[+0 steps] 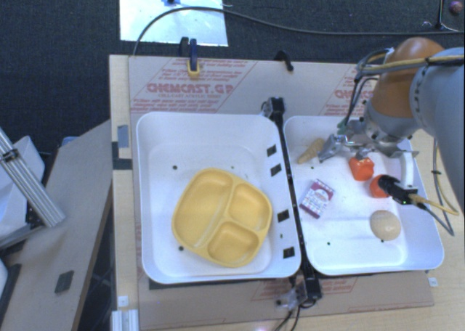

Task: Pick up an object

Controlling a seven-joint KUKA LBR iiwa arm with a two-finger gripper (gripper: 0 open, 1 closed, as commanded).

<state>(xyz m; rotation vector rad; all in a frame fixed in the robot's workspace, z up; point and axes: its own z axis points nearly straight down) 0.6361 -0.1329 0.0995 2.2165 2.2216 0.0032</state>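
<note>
Counter [182, 79] boards carry the red print "CHEMCAST GP" on the far side, repeated at a slant and cut off behind the arm at the right. On the counter sit two shallow white bins side by side, touching along a dark clipped seam.

Left bin [156, 141] holds a yellow divided tray [221, 215] with three compartments, lying flat toward the near side.

Right bin [421, 253] holds the small things. The grey arm [436, 94], with its orange band, comes in from the right over the bin's far right corner. Its hand [340, 145] is down at the far part of the bin, just right of a tan cone-shaped piece [310, 151]; how far the fingers are spread cannot be told, and nothing can be seen between them.

Near the middle of the bin lies a small red and white packet [317, 198], its printing too small to read. A pale beige rounded object [385, 224] rests toward the near right. An orange object [361, 168] sits just right of the hand, and a second orange-red one [378, 187] lies a little nearer, beside a black fitting with a yellow cable.
</note>
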